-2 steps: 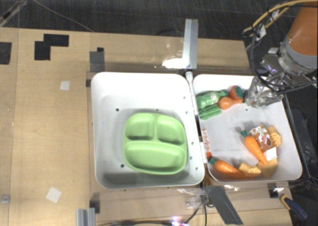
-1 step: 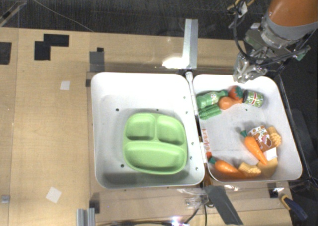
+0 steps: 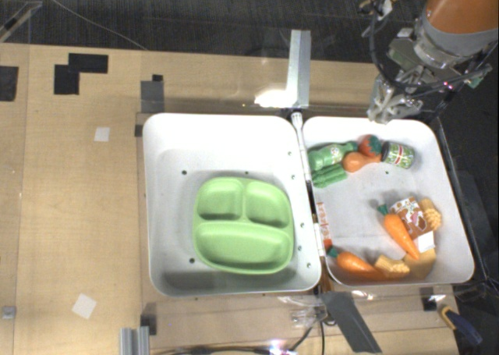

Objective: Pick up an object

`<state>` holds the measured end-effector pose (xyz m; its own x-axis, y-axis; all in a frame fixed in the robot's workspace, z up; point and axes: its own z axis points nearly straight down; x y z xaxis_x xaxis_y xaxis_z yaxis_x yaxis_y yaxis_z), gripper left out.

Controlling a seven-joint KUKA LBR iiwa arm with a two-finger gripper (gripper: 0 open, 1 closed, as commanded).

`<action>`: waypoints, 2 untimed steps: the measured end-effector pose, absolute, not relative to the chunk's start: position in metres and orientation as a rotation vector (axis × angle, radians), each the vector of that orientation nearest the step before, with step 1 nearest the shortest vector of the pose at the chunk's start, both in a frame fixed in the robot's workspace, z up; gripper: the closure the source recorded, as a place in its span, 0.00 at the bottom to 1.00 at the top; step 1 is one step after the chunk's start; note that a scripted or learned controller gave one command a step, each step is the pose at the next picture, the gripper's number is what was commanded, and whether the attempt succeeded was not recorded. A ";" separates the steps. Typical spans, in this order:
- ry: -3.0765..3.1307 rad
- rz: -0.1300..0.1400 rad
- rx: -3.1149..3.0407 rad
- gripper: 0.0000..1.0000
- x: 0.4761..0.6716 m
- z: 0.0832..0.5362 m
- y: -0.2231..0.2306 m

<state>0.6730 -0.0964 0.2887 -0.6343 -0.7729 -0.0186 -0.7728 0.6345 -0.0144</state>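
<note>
Several toy foods lie in the right bin (image 3: 448, 189), none grasped, while the gripper (image 3: 383, 108) hovers narrow and empty over its far rim, so the approach step remains: descending onto the nearby small can (image 3: 397, 155).

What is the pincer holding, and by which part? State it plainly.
Nothing can be seen in the pincer; it sits over the far rim of the right bin, apart from the toys.

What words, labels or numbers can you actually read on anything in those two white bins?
None can be read.
Small green can with a red-and-white label: print too blurred.
Brown-and-white snack packet: markings too small.
Red marks on the right white bin's floor near the divider: illegible.
</note>
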 end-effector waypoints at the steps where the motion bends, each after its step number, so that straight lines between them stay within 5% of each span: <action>1: 2.808 -0.013 -1.329 1.00 0.675 0.303 -0.095; 2: 2.797 -0.017 -1.325 1.00 0.677 0.317 -0.093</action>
